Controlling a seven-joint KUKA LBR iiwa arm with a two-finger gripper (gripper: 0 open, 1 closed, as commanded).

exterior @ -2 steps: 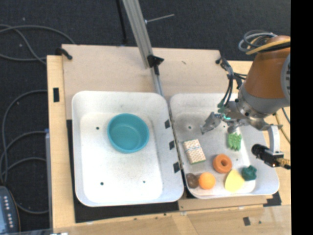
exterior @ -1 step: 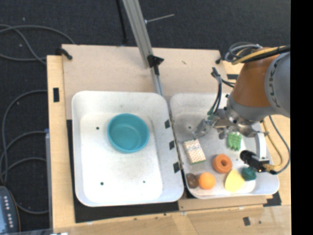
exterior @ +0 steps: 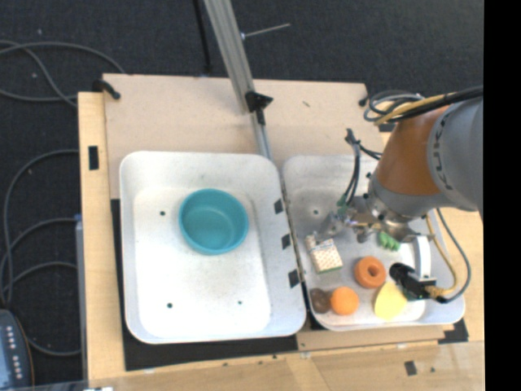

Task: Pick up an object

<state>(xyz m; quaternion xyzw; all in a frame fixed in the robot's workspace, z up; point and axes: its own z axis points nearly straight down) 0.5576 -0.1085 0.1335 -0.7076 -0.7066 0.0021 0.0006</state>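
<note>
Slanted aluminium rail [exterior: 230, 43]; pale brown bench [exterior: 179, 112]

The gripper [exterior: 352, 221] is small and blurred, and its shape cannot be made out. The arm [exterior: 415, 165] above it covers the far right corner of the right bin [exterior: 313, 186] and is cut off at the picture's right side. Just beside the gripper, toward the arm, a green thing [exterior: 390, 240] is half hidden under the wrist; what it is cannot be told. Near the gripper, toward the near rim, a small chequered block [exterior: 326, 257] is too blurred to read its pattern. Further from the gripper, a dark brown thing [exterior: 321, 300] lies just beside an orange ball [exterior: 344, 300]; its kind is not clear.
</note>
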